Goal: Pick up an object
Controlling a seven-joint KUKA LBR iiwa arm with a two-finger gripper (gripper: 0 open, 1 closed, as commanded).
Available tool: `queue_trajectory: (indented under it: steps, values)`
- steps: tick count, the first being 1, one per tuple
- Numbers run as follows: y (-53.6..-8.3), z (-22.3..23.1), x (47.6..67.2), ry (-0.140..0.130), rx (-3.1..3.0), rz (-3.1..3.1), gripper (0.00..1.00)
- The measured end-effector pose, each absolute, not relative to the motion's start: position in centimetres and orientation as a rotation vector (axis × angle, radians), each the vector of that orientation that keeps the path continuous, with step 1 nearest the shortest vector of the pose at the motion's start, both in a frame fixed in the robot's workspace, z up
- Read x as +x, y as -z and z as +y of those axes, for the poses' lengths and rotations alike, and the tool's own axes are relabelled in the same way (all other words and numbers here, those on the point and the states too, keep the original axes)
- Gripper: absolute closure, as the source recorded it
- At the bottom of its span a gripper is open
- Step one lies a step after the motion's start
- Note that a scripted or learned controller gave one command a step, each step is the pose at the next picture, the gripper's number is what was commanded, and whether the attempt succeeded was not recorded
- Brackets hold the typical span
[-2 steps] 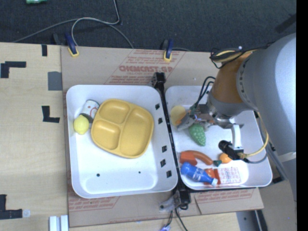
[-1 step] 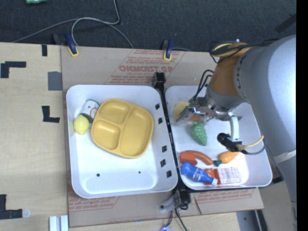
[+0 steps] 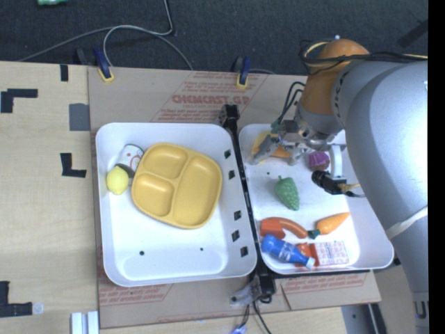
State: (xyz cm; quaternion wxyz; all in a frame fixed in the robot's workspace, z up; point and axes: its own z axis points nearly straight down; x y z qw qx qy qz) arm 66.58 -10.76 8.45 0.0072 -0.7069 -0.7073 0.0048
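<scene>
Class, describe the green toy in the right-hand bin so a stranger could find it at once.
Start at the right shallow white bin, the one the grey arm reaches over. Near its middle lies a bumpy green plastic vegetable, apart from the rest. It is the bin's one green item; the orange toy carrot and red sausage-shaped toy lie nearer the front rim.

1. Two bins sit side by side on the counter (image 3: 42, 207), the left bin (image 3: 167, 266) touching the right bin (image 3: 372, 245).
2. In the left bin, a divided plate (image 3: 176, 185) lies centrally; a ball (image 3: 117, 180) touches it at 9 o'clock, and a small toy (image 3: 129, 156) lies at 10 o'clock.
3. In the right bin, a leafy vegetable (image 3: 286, 191) lies mid-bin.
4. From it, a sausage (image 3: 282, 227) and bottle (image 3: 284, 250) lie at 6 o'clock, a carrot (image 3: 332, 223) at 4.
5. The end effector (image 3: 278, 143) is at the vegetable's 12 o'clock.
</scene>
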Motion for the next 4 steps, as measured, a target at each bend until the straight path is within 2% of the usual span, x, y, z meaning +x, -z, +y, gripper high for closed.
queue_trajectory:
  steps: [1, 2, 3, 4]
  values:
    - [-8.6, -12.7, 58.6, -0.001, -2.223, -2.222, 0.0]
    - [-8.6, -10.7, 62.8, 0.003, -2.221, -2.226, 0.0]
    - [-8.7, -10.0, 66.2, -0.023, -2.211, -2.206, 0.0]
    - [-8.4, -11.0, 66.4, -0.018, -2.203, -2.202, 0.0]
